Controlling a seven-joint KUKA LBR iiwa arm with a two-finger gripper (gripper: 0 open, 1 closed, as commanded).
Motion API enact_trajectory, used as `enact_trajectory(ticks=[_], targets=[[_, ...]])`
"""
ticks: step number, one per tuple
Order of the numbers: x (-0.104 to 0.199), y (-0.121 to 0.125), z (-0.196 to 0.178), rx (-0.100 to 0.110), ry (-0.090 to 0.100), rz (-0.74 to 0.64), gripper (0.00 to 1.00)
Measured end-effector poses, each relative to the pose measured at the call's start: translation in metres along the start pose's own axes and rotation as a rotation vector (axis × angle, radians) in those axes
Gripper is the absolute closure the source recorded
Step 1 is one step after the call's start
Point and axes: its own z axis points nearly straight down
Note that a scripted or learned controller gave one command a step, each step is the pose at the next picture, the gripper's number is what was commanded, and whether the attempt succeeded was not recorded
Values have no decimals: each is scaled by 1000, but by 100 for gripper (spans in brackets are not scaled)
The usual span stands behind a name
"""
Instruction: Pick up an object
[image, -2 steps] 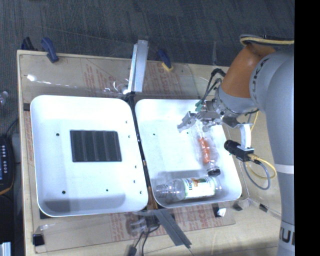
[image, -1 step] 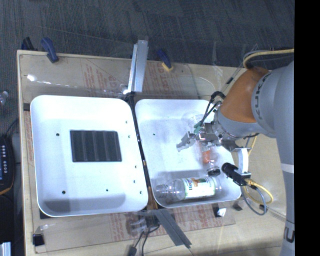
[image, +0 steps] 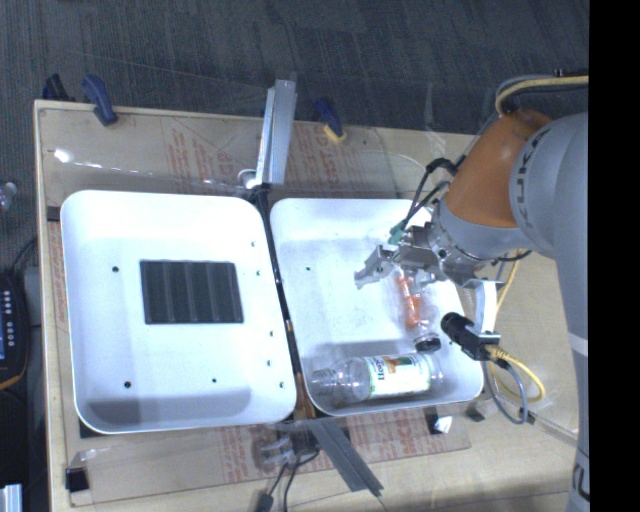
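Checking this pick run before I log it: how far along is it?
Done: the grey arm's gripper is over the right white bin. In hand: nothing visibly; the slim orange tube lies just beside it on the bin floor. Left: grasp and lift. The clear plastic bottle lies on its side at the front wall.

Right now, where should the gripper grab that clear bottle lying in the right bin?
Probably the clear bottle at mid-body, across its label, coming straight down. It lies on its side along the right bin's near wall, so its round sides are the narrow span.
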Motion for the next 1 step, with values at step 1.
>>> enact_trajectory(ticks=[1], targets=[[-7,-21,22,2,1,56,0]])
